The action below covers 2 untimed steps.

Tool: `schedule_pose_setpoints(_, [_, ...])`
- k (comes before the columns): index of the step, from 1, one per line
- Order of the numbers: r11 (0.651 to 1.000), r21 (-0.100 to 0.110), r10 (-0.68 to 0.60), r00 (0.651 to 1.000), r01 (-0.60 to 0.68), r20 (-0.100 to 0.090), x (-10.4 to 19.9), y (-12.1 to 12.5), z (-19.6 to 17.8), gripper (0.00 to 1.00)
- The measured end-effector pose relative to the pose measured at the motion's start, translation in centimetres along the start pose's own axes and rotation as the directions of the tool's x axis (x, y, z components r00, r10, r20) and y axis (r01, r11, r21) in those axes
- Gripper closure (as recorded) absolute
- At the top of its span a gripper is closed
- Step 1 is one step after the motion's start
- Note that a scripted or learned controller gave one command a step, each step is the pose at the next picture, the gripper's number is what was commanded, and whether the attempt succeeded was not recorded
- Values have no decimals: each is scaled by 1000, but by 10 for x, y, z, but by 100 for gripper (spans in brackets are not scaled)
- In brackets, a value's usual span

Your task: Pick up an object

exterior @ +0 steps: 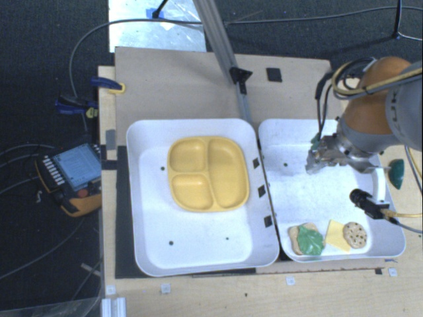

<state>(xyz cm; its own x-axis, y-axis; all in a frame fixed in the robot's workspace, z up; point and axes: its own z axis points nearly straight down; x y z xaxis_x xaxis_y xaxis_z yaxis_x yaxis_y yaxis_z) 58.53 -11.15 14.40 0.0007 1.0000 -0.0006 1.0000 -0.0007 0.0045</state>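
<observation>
The arm (377,107) comes in from the right and bends over the right bin (291,197). Its hand (322,156) is low over the upper part of this bin, near the back wall. How far the hand is open I cannot tell, and no object is visible in it.

The objects lie together in the front corner of the right bin, well apart from the hand: a green leaf-like piece (310,240) on top of a tan piece (295,233), then a yellow wedge (338,236) (it looks like cheese), and a round cookie (355,234) which touches the wedge on its right side.

In the left bin (198,243) there is a yellow tray (208,174) with three compartments. It sits flat in the back half of this bin. Both bins stand side by side on the brown surface (172,78).
</observation>
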Motion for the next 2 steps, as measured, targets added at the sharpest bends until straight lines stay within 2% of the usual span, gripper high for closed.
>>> schedule_pose_setpoints(1, [1000,-3,-5,1000,5,1,-5,10,-59,100])
schedule_pose_setpoints(2, [1000,1,-6,1000,6,0,-5,11,-82,100])
